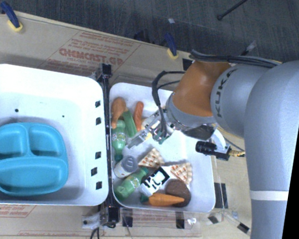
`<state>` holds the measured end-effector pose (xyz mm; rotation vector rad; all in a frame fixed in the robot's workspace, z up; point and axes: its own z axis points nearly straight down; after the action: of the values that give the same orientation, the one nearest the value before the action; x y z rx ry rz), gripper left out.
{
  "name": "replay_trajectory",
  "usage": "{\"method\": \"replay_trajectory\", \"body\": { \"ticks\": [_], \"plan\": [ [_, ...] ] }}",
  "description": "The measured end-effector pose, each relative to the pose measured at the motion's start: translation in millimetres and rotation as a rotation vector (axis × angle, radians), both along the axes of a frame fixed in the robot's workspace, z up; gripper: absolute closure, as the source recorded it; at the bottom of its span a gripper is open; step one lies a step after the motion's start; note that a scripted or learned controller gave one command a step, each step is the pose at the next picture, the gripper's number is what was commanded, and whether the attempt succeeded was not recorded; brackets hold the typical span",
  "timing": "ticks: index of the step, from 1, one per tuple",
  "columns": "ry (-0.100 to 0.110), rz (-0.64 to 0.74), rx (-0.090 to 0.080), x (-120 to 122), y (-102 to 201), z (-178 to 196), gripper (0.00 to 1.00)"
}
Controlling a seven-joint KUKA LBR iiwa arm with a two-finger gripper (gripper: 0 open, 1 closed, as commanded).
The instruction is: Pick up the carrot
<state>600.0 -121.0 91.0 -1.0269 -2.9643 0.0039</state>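
The carrot (166, 201) is orange and tapered. It lies along the front wall of the right bin (207, 179), just below a dark brown rounded piece (178, 189). My gripper (146, 132) hangs over the middle left of that bin, above a green bottle (128, 123) and well back from the carrot. Nothing shows in its grasp. The grey arm with its orange band (199, 90) reaches in from the right and hides the bin's back right part.
The right bin also holds a brown sausage-like piece (118, 109), a short orange piece (138, 114), two waffle-patterned wedges (181, 172), a black-and-white card (155, 180), a green bottle (130, 183) and a grey lump (126, 165). A blue divided tray (28, 156) sits in the left bin (41, 90).
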Motion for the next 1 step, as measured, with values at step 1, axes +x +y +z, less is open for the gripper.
{"method": "replay_trajectory", "body": {
  "ticks": [1],
  "plan": [
    [-0.001,0.008,-0.004,1.5,-0.7,11.4,1.0]
  ]
}}
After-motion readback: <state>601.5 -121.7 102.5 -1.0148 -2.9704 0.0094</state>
